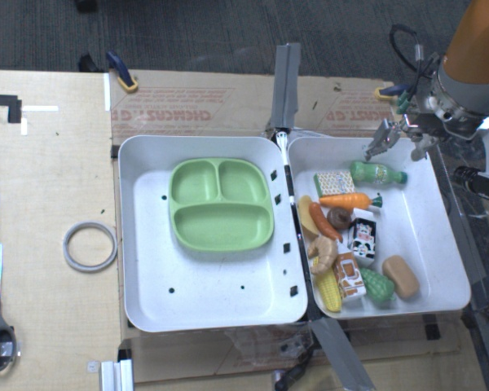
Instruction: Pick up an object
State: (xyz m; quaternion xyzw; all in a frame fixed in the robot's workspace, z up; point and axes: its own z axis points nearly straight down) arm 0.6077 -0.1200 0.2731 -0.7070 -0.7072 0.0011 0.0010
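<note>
Far to the left of the tool, a green divided plate (222, 204) is seen lying in the left bin (138, 243). Nearer, in the right bin (433, 218), a heap of toy food is gathered below and to the left of the tool: a corn cob (329, 290), a carrot (349, 201), a small milk carton (363, 238) and a bread roll (401, 276). A green bottle (376, 173) is laid on its side just below the tool, apart from it. The tool (401, 142) is held above the bin's far rim with its two fingers spread apart and nothing between them. The arm (471, 51) is brought in from the upper right, its orange band above the grey wrist.
</note>
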